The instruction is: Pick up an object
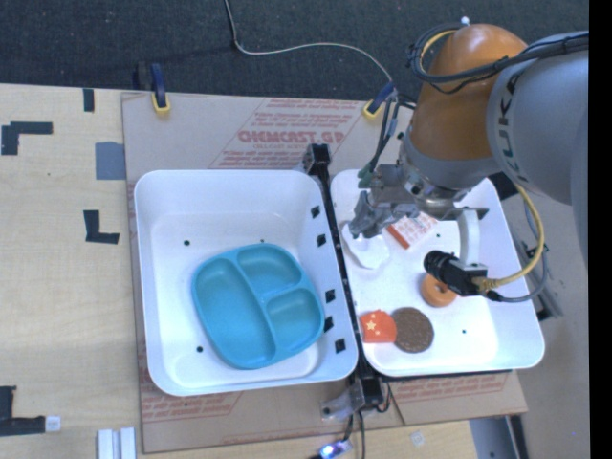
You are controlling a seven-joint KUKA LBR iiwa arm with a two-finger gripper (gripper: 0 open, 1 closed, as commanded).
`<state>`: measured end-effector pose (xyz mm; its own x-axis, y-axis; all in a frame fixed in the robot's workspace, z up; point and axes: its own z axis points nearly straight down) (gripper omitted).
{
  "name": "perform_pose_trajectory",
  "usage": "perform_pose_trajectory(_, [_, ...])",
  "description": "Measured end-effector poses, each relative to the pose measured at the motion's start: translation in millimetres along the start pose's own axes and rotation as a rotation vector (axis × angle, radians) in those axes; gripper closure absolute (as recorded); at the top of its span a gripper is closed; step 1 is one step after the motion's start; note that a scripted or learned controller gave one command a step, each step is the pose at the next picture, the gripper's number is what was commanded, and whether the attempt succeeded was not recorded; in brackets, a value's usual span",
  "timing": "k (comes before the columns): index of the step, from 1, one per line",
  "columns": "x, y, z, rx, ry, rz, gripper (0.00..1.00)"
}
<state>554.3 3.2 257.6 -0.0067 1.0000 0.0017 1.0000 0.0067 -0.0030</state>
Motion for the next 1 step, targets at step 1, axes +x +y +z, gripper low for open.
perform_pose_trajectory(1, [42.8, -12.3, 21.8, 0.002, -0.001, 0.001, 1.0])
